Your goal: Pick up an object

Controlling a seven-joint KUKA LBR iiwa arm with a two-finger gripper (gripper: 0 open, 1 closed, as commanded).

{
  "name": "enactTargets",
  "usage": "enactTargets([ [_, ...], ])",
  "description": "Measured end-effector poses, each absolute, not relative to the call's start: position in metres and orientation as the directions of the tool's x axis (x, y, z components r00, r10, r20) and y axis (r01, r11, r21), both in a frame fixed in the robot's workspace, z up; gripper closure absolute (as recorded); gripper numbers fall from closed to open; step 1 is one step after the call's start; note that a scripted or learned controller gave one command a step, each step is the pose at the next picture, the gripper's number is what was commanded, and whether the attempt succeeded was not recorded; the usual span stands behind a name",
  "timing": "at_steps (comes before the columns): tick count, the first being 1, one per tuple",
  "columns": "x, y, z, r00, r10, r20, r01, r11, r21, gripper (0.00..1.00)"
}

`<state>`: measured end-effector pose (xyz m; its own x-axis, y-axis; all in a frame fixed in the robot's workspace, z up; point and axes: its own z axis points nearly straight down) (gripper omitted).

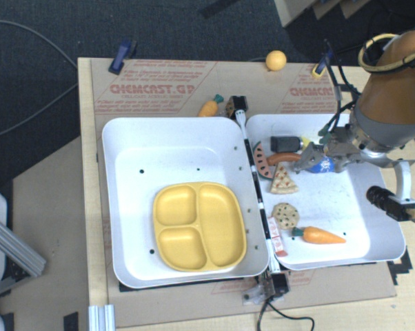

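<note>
The right bin (383, 250) holds several small things: a black block (285, 143), a red sausage (282, 158), a pizza slice (283, 180), a round cookie (285, 215), an orange carrot (322, 236) and a blue and white item (323, 165). My gripper (321, 157) hangs low over the back middle of this bin, directly at the blue and white item, just right of the sausage. The wrist hides part of that item.
The left bin (125, 150) holds a yellow divided plate (198, 225). A red-striped piece (261, 163) and a small wrapped bar (276, 241) lie along the right bin's left wall. Behind the bins, an orange ball (276, 61) and a small orange toy (209, 107) sit on the board.
</note>
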<state>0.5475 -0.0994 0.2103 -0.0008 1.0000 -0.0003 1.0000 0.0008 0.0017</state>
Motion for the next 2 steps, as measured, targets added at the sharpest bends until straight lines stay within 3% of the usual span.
enactTargets([
  [1, 0.586, -0.095, 0.094, 0.000, 1.000, 0.000, 1.000, 0.000, 0.000, 0.00],
  [2, 0.555, -0.092, 0.084, 0.000, 1.000, 0.001, 1.000, 0.000, -0.003, 0.00],
])
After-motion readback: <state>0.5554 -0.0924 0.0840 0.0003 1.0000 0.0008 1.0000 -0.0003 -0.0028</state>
